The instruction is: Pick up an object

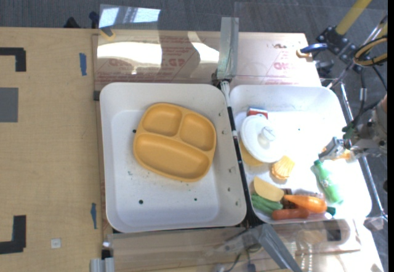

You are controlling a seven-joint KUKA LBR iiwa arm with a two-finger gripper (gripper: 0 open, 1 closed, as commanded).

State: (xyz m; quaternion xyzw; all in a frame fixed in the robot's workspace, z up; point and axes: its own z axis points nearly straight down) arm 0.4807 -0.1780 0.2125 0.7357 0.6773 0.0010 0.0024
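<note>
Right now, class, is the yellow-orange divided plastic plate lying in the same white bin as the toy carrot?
No: the yellow-orange divided plastic plate lies in the left white bin, while the toy carrot lies in the right white bin.

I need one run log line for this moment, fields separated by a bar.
claw: over right bin, right side | grasp: none visible | nearest: green bottle | left bin: yellow divided plate

Two bins sit side by side on the worktop. The left bin holds a divided plate. Right of it, the right bin holds a lid, with a carrot nearer the front.
</note>
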